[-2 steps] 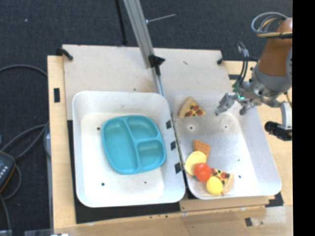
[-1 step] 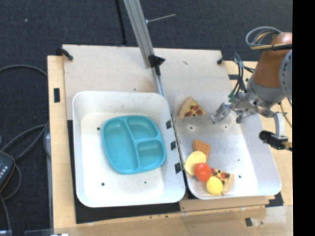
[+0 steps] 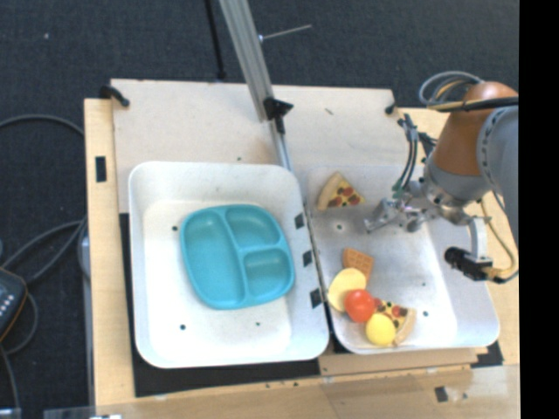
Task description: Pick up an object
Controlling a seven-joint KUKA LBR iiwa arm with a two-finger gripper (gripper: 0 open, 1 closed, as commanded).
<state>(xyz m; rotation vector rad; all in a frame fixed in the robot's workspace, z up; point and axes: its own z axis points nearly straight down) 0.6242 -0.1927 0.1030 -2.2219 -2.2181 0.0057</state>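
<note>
Over the right bin (image 3: 454, 317), at its 1 o'clock corner, hangs the gripper (image 3: 390, 216); finger state cannot be told, nothing seen held. Pizza slice (image 3: 337, 191) lies at 10 o'clock from it, near. Cracker (image 3: 356, 261) at 7 o'clock. Farther at 6–7 o'clock: yellow disc (image 3: 345, 285), tomato (image 3: 359, 304), lemon (image 3: 380, 329), touching in a cluster. Left bin (image 3: 157, 339) holds a blue tray (image 3: 236, 255).

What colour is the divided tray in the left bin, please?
Light blue, all over; the divided tray shows plainly in the camera view.
</note>
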